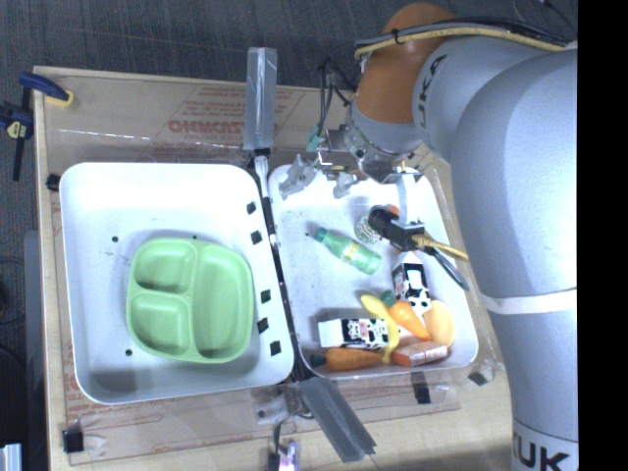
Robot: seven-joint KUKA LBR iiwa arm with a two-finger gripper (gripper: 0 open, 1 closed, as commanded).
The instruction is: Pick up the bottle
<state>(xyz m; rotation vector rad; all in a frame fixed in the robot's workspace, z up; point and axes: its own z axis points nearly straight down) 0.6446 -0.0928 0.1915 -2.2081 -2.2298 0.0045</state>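
Your claw (320, 177) hung open and empty at the far edge of the right-hand bin (312, 287); the bottle (345, 247) lay mid-bin, apart from it.

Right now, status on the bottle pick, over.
Gripper over far end of right bin, apart from bottle. Bottle lying flat mid-bin. Nothing on it; toy food clustered at near end.

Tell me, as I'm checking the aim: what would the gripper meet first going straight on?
Probably the bare floor of the right bin, near its far left corner; the gripper seems to point down there. The green bottle lies off that line. Depth unclear.
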